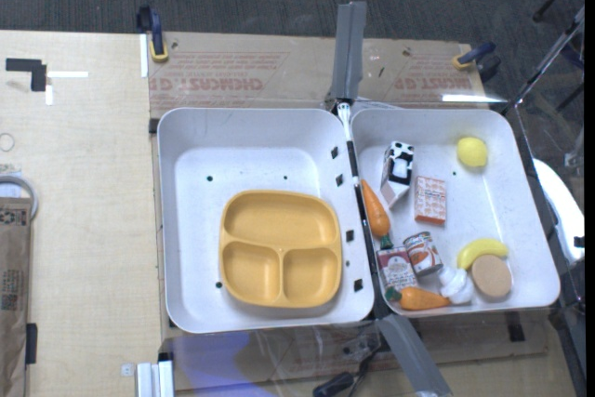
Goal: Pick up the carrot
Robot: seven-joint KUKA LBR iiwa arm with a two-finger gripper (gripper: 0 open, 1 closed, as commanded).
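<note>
An orange carrot (375,207) lies in the right bin (521,200), along its left wall, with its tip pointing up and away. A second orange carrot-like piece (423,298) lies flat near the same bin's front wall, just below a small red box (397,270) and a can (423,253).
The right bin also holds a black-and-white carton (400,170), an orange packet (430,200), a lemon (472,152), a banana (482,251), a tan round piece (491,277) and a small white item (456,284). A yellow divided plate (281,248) sits in the left bin (186,200).
</note>
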